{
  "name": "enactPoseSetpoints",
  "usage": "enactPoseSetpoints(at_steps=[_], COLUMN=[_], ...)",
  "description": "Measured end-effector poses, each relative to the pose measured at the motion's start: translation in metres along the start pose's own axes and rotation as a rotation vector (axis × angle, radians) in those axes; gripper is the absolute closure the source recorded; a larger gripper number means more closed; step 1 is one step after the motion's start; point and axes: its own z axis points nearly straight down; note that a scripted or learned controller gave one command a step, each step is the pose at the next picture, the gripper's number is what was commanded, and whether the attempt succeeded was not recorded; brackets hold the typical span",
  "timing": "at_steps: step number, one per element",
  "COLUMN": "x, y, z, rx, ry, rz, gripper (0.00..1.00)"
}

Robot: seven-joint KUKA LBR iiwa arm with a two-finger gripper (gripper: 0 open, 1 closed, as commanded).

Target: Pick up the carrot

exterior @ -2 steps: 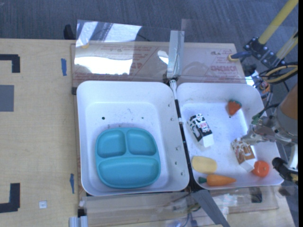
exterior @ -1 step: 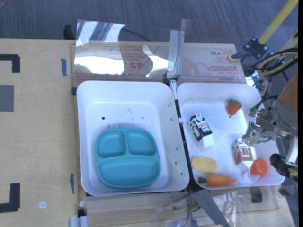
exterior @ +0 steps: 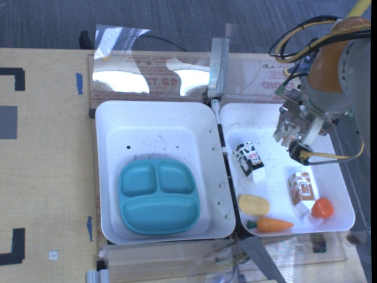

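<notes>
Carrot (exterior: 272, 224) first: it lies in the right bin (exterior: 341, 184), tight along that bin's near edge and toward its near-left corner. Its long axis runs nearly parallel to that near edge, the green stub at the left end and the orange taper pointing right. Just behind it sits a pale yellow piece (exterior: 254, 204), close enough that the two look to be touching or nearly so. Further right along the same near edge, a small boxed item with red print (exterior: 303, 190) leans beside a round orange-red piece (exterior: 321, 208), near the bin's near-right corner and apart from the carrot's tip.

Toward the middle of the bin, near its left wall, stands a little black-and-white carton (exterior: 249, 158). Beyond that, over the far-right part of the bin, hangs the tool (exterior: 296, 139), with the grey and orange arm behind it. From this angle I cannot tell whether the tool is released or clenched; nothing is visibly caught in it.

So the carrot lies toward the near edge and somewhat to the left of the tool, well apart from it, with the carton roughly between. In my judgement the coming move is a reach down-bin toward that near-left corner, and the grip would best straddle the carrot across its short width. The rim on one side and the yellow piece on the other leave little room.

The left bin (exterior: 112, 158) holds a teal divided plate (exterior: 158, 194), away from all this.
</notes>
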Motion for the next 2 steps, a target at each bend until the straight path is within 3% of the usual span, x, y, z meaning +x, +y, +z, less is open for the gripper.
enactPoseSetpoints(at_steps=[1, 2], x=[0.065, -0.026], y=[-0.027, 0.050], z=[0.020, 0.045], rx=[0.000, 0.001], ry=[-0.001, -0.002], rz=[0.386, 0.636], gripper=[1.00, 1.00])
